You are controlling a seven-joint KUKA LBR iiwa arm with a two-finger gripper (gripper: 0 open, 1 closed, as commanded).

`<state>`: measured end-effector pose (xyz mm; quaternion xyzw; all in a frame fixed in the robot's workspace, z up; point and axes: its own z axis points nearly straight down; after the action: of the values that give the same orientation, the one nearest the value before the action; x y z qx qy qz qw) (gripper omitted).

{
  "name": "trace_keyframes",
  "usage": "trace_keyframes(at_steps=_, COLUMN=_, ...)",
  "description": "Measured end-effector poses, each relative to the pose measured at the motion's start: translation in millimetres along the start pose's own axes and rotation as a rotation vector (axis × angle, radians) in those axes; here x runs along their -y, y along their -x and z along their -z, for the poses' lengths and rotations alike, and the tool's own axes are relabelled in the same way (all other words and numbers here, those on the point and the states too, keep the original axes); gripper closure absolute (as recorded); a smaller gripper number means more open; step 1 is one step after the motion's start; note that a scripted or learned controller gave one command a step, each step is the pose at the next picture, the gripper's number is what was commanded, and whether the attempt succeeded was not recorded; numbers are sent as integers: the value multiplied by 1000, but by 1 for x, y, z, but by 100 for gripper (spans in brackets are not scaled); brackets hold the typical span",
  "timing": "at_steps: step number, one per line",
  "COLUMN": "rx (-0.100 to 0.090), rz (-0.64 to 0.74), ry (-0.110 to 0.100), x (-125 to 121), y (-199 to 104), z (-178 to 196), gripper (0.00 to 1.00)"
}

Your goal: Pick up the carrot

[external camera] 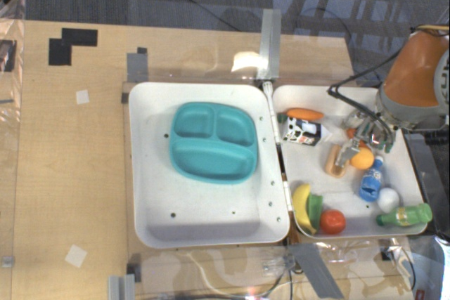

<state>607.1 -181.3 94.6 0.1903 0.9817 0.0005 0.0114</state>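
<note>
The carrot (304,114) lies in the right bin (411,172) near its far left corner, long axis running along the far edge, the paler end toward the left wall. From the near edge back: a banana (301,204), a tomato (333,221) and a green bottle (406,215) line the front; a blue bottle (370,183) and an orange ball (363,159) sit mid-bin. The gripper (367,135) hangs above the ball; its fingers seem parted, nothing between them. A black-and-white carton (302,131) rests just in front of the carrot. The left bin (155,172) holds a teal tray (212,141).

The gripper (362,139) hangs over the right bin (415,172). The carrot (305,114) lies well apart from its jaws, toward the left bin (151,151).
</note>
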Motion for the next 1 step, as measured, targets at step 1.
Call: trace_keyframes(at_steps=1, rx=5, rz=-104, ry=0, x=6, y=-15, z=1, gripper=0)
